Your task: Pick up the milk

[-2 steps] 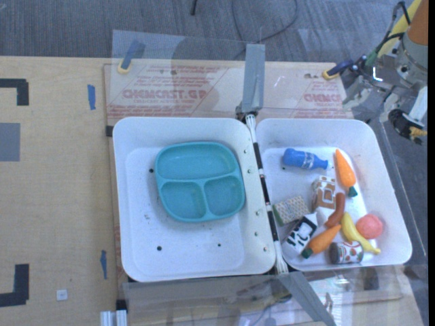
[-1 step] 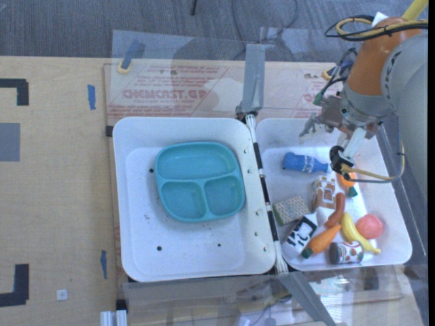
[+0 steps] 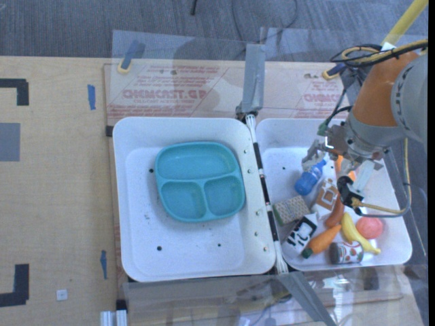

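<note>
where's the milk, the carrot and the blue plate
milk carton [image 3: 300, 233], camera view, on its black-and-white front
carrot [image 3: 322, 239], camera view, middle of its orange body
blue plate [image 3: 199, 180], camera view, on the divider between its compartments

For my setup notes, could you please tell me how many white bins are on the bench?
2. The left bin holds a teal divided plate. The right bin, directly beside it, holds the toy food pile; the arm hangs over it. No others seem hidden.
</note>
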Motion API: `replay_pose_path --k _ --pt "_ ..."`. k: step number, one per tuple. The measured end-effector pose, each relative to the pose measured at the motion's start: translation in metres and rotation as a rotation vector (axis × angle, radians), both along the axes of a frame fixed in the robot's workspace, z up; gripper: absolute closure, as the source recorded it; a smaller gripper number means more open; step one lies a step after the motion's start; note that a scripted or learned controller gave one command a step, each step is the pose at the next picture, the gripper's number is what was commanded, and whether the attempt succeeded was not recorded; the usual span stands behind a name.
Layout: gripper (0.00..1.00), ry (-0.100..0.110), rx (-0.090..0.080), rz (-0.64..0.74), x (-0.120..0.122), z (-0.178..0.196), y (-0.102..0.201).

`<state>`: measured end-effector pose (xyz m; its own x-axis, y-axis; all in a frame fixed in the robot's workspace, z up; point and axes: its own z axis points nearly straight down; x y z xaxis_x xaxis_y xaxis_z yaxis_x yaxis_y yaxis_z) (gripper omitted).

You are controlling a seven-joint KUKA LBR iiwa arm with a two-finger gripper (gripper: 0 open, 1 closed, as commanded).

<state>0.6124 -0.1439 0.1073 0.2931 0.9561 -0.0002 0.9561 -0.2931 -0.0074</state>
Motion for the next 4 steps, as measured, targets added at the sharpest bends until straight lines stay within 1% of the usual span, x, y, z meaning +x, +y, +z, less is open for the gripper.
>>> replay_pose_path --k 1,2,3,4 --pt "0.00 -0.009 -0.002 0.089 -0.010 0.088 0.021" --pt "0.00 -0.009 -0.003 0.001 -0.042 0.146 0.069" --pt "0.00 -0.009 -0.002 0.152 -0.054 -0.005 -0.021" --pt "0.00 -0.013 -0.004 0.138 -0.060 -0.019 -0.002"
